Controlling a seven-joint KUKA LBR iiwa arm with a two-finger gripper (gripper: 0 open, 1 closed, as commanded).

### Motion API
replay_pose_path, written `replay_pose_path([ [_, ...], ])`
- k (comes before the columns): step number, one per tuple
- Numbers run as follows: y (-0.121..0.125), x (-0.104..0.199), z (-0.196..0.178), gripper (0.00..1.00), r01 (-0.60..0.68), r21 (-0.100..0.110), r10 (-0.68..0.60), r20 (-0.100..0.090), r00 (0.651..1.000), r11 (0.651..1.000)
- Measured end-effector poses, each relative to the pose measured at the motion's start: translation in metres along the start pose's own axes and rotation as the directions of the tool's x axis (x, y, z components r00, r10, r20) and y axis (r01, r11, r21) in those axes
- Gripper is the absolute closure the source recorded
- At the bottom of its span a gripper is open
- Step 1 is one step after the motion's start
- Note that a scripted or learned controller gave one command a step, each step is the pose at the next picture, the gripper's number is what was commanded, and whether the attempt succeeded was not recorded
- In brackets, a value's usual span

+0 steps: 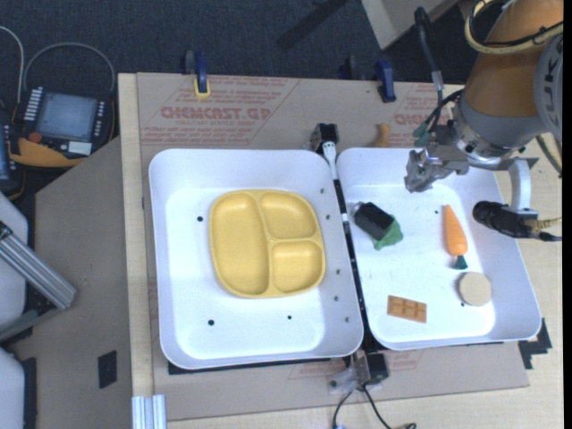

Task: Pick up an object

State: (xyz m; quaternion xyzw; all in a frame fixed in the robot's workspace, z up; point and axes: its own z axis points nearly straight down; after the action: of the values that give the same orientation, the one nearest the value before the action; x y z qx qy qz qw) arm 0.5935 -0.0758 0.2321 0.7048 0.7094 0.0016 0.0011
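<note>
The gripper (422, 179) hangs over the far part of the right bin (514, 315). Its fingers are small and dark against the metal above them, so whether they are parted or closed cannot be told; nothing is seen between them. The arm (514, 65) above it is cut off by the top and right edges.

Just below and left of the gripper lies a black block (371, 215) on a green sponge (390, 234), which it partly hides. Below and right of the gripper is a carrot (455, 231), apart from it; past that, a round tan disc (475, 289). Well below the gripper, near the bin's front, sits a brown wafer (407, 308).

Far to the gripper's left, the left bin (179, 239) holds a yellow tray (266, 242) with three wells.
</note>
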Motion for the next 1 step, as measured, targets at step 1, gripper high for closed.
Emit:
replay_pose_path([
  [1,0.0162,0.0570,-0.0035,1.00,0.001,0.000,-0.001,0.000,1.000,1.000],
])
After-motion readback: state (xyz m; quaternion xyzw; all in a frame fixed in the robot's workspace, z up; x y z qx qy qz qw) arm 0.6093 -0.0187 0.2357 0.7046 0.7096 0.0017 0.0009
